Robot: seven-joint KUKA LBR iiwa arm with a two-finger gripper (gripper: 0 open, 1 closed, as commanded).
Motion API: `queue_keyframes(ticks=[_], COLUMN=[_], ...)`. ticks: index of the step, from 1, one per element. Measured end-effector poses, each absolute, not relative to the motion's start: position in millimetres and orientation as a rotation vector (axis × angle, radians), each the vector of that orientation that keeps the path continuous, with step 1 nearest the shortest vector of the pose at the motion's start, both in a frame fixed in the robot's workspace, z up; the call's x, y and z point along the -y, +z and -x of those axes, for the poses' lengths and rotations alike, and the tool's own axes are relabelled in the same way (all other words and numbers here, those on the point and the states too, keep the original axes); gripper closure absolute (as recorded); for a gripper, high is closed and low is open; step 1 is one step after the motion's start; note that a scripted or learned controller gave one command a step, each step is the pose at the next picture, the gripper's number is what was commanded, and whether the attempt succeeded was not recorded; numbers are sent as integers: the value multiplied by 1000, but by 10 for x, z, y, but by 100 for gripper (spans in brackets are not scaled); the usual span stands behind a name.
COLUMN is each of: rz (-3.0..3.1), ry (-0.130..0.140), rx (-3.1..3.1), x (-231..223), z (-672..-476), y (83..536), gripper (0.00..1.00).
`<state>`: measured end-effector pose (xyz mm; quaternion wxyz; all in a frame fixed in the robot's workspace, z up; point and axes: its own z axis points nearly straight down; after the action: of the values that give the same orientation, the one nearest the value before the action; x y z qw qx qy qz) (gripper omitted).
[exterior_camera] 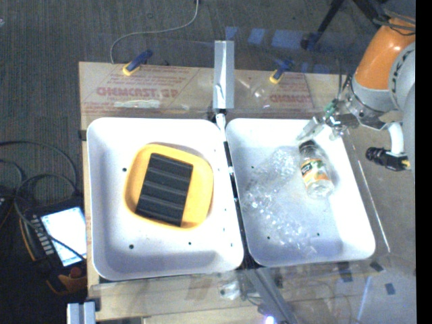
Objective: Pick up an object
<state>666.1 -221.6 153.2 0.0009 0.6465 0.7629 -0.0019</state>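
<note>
Grey arm (405, 79), orange wrist band (381, 63)

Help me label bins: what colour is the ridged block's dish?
Yellow dish in the camera view, holding a black ridged block.

Tray (170, 185) in L bin (108, 248); bottle (314, 169) in R bin (351, 241).

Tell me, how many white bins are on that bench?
2. The left bin holds a yellow-and-black block. The right bin holds a small bottle and crumpled clear plastic, which might hide something small.
</note>
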Motion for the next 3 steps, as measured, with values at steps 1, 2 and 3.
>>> queue_keyframes(ticks=[1,2,3], rz=[-1828,-1712,-1711], ry=[6,13,19], rx=[-2553,-2620,-2618], x=[2190,2200,2185], z=[-6480,-5886,-5900], y=[958,922,1016], gripper=[0,0,100])
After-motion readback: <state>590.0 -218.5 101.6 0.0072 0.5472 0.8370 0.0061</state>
